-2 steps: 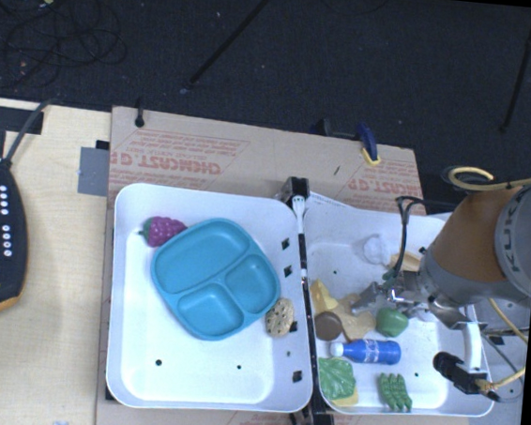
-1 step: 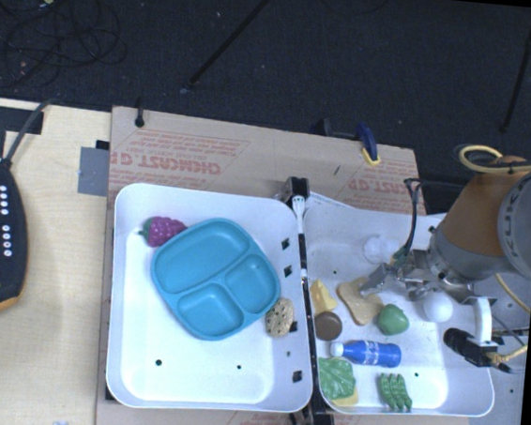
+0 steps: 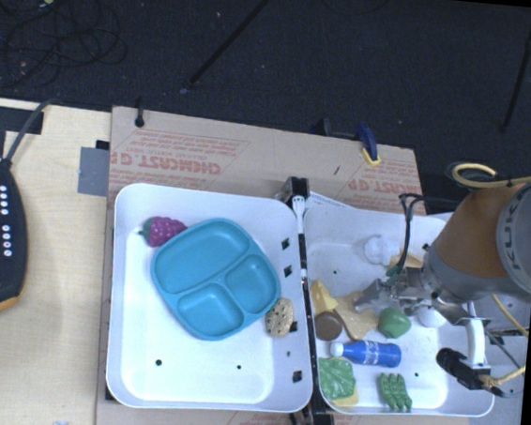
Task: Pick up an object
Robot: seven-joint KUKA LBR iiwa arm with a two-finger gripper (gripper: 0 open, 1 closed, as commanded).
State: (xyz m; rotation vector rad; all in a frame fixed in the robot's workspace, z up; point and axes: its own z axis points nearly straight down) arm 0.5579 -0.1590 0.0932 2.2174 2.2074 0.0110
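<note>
- The surface (image 3: 66,139) holds two white bins side by side.
- The left bin (image 3: 135,372) holds a blue tray with three parts (image 3: 216,277), a purple bunch of grapes (image 3: 162,231) touching the tray's far corner, and a spotted cookie (image 3: 280,317) near the wall between the bins.
- The right bin (image 3: 339,229) is full of small toys. There is a green ball (image 3: 394,321), a blue bottle with a white cap (image 3: 369,353), a brown round thing (image 3: 328,327), a green leafy thing (image 3: 338,378), a green ridged thing (image 3: 395,391), a white ball (image 3: 376,249) and some yellow pieces (image 3: 354,312).
- The arm (image 3: 489,240) reaches in from the right and hangs low over the middle of the right bin.
- The tool (image 3: 391,291) is just above the green ball and the yellow pieces.
- The tool is dark and small here, so one cannot tell if it is released or clenched, and nothing shows as gripped in it.
- The step looks like the reach down to grab. The green ball is perhaps the thing it wants, since it lies just beside the tool.
- Next, the tool would need to go down over one toy alone, squeeze it and lift straight up.
- The toys lie close together, so it could bump a neighbour or slip off the round ball.
</note>
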